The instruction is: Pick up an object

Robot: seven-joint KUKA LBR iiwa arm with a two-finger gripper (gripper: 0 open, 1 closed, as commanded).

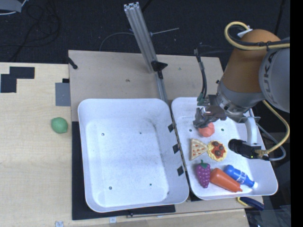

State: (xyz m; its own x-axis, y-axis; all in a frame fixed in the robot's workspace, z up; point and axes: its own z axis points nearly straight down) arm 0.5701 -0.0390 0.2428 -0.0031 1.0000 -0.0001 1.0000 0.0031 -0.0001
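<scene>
My gripper hangs over the upper part of the right bin, its tips right at a pinkish-red round toy. The toy sits just below the fingertips, and I cannot tell whether the fingers close on it. Below it lie a pizza slice and a small round yellow and red toy. Nearer the front edge rest purple grapes, an orange carrot and a blue bottle.
The left bin sits beside the right one, joined by black clips. A green ball lies on the bench far left. A slanted metal rail rises behind the bins.
</scene>
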